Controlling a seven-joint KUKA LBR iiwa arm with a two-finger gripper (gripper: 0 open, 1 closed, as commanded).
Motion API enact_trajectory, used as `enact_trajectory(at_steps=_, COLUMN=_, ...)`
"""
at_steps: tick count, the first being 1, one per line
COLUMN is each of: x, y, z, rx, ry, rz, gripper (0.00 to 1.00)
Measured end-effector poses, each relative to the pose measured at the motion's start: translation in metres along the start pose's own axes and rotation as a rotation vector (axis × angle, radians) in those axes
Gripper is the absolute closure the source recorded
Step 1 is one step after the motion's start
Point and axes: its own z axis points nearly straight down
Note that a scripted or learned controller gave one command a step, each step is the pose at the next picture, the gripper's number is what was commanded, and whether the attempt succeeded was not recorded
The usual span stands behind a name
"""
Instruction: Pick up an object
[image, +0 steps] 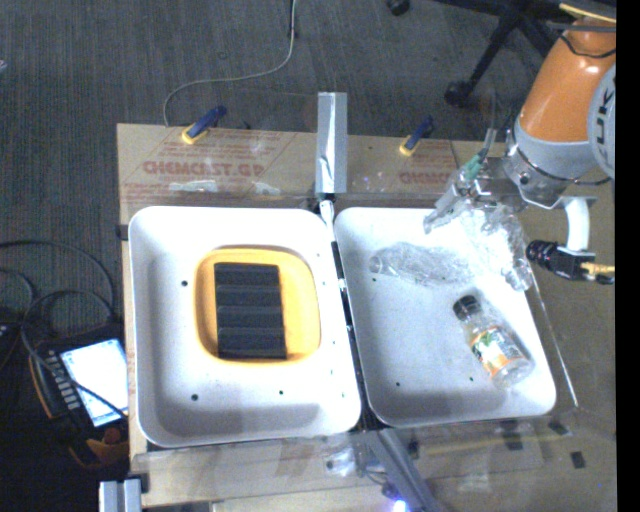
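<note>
Bottle (490, 342) is seen lying in the right bin (400, 390), well apart from the gripper (470, 200); jaw state cannot be told.

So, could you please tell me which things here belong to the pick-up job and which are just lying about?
Job:
- pincer
- small clear bottle in the right bin
- crumpled clear plastic in the right bin
- yellow tray with black insert in the left bin

Lying about:
- blue clamps
- handheld screen on the floor

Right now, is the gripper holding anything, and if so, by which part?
It cannot be told. The gripper sits over the right bin's far corner amid crinkled clear plastic; the small bottle lies apart.
</note>
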Motion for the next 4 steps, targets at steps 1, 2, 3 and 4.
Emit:
enact_trajectory(at_steps=1, x=-0.049, y=-0.035, z=0.041, rx=0.0, ry=-0.003, rz=-0.011, gripper=0.0)
enact_trajectory(at_steps=2, x=-0.079, y=-0.073, z=0.146, rx=0.0, ry=0.002, rz=0.02, gripper=0.0)
enact_trajectory(at_steps=3, x=-0.081, y=-0.066, z=0.163, rx=-0.013, ry=0.005, rz=-0.094, gripper=0.0)
enact_trajectory(at_steps=4, x=-0.079, y=-0.064, z=0.154, rx=-0.019, ry=0.006, rz=-0.096, gripper=1.0)
